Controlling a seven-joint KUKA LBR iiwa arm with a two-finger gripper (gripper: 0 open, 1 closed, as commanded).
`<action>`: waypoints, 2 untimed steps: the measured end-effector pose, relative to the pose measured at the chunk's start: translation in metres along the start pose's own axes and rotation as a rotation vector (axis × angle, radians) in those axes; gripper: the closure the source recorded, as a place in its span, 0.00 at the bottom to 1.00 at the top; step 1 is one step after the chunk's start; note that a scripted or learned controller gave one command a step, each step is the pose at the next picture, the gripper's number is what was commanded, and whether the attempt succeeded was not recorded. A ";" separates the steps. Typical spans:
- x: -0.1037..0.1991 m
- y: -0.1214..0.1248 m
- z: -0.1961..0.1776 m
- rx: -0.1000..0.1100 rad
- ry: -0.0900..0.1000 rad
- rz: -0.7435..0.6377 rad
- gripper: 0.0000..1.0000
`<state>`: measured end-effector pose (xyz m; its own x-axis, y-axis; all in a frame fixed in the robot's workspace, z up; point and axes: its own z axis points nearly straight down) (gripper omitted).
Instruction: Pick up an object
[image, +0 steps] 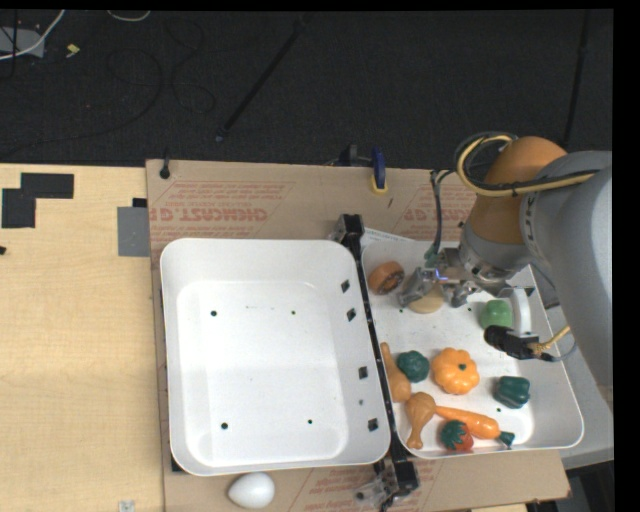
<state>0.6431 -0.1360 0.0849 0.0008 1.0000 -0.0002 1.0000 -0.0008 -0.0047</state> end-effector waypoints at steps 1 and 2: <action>0.039 0.000 0.001 0.004 0.002 -0.003 0.00; -0.036 -0.001 0.000 0.000 -0.002 0.003 0.00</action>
<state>0.6425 -0.1719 0.0848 0.0039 1.0000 -0.0022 1.0000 -0.0039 -0.0049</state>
